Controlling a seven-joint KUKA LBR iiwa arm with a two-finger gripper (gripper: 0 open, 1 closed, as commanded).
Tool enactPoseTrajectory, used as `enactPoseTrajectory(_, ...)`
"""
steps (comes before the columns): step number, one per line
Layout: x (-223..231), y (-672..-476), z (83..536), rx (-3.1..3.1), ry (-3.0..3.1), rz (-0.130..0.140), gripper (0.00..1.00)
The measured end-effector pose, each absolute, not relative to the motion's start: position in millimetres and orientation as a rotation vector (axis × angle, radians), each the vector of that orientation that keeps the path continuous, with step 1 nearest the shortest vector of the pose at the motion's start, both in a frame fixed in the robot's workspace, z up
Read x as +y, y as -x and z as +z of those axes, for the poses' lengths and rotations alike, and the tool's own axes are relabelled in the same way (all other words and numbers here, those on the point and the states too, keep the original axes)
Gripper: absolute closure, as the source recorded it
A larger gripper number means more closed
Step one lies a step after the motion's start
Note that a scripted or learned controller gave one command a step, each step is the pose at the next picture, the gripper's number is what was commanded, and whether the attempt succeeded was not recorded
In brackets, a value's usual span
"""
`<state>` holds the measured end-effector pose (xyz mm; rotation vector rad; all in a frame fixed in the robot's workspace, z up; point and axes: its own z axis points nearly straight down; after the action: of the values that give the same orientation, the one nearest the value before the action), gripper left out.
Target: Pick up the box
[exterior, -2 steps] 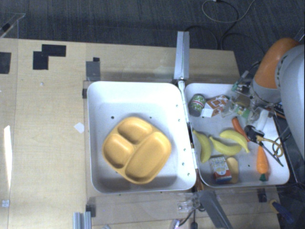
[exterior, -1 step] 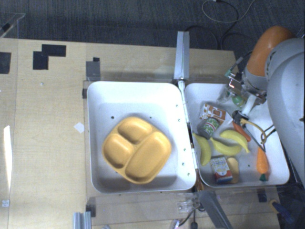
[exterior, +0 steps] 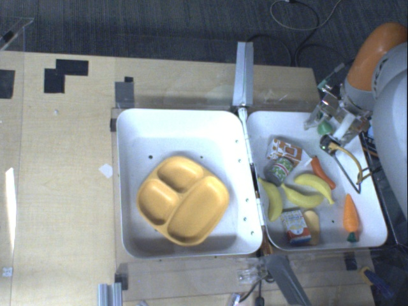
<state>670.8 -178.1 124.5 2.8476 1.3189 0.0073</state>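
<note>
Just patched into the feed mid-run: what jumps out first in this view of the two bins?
The big yellow divided tray stands out, lying alone in the left bin. Next, the right bin holds a clutter of small items: bananas, a carrot, a can and two small boxes, one near the bin's far side and one at its near edge. The gripper hangs over the right bin's far right corner, apart from both boxes.
</note>
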Motion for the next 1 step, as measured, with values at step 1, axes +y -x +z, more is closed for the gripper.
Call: enactPoseTrajectory(1, -192.0, -662.8, 89.4, 1.343, -2.840, 0.002, 0.00)
